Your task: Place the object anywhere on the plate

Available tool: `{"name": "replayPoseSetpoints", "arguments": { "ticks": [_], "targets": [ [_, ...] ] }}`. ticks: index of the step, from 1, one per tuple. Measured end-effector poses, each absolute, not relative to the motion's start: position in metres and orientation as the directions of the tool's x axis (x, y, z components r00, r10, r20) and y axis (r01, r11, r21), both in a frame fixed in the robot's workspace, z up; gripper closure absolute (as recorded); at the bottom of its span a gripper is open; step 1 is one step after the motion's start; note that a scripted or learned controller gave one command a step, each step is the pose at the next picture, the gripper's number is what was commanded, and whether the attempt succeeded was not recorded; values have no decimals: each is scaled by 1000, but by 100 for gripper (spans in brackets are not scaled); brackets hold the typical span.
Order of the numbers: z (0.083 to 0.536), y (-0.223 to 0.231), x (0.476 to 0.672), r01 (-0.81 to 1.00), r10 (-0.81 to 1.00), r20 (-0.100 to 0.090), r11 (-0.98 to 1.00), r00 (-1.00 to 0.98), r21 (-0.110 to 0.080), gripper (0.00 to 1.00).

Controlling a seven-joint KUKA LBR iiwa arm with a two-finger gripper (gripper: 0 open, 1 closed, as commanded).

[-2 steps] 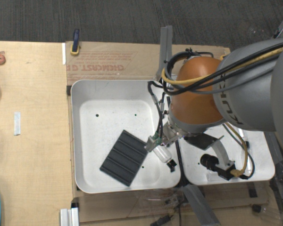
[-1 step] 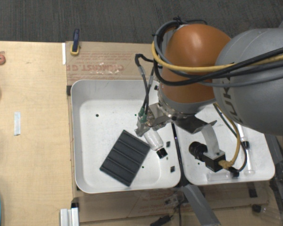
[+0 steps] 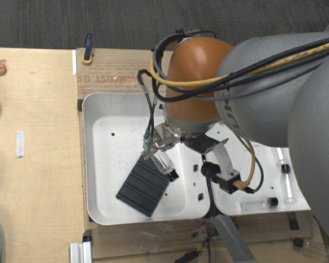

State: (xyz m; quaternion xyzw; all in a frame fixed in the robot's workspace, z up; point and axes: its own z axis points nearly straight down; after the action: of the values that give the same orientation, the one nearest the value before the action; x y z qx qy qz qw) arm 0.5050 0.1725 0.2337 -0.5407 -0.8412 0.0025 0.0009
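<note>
Hovering over left bin [image 3: 98, 147], gripper [image 3: 159, 160] touching black block [image 3: 142, 188] at its 1 o'clock corner; jaw state we cannot tell. We advise centring on block before lifting.

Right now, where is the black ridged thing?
The black ridged block lies in the left bin, near its front edge, just below the gripper.

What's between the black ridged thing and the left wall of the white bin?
Nothing. In the camera view, bare white bin floor runs from the black ridged block to the left wall, apart from one tiny dark speck higher up.
</note>
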Motion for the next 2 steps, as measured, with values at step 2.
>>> {"name": "replayPoseSetpoints", "arguments": {
  "ticks": [2],
  "targets": [
    [336,139,534,618,618,-2,786,-786,-1,100]
  ]
}}
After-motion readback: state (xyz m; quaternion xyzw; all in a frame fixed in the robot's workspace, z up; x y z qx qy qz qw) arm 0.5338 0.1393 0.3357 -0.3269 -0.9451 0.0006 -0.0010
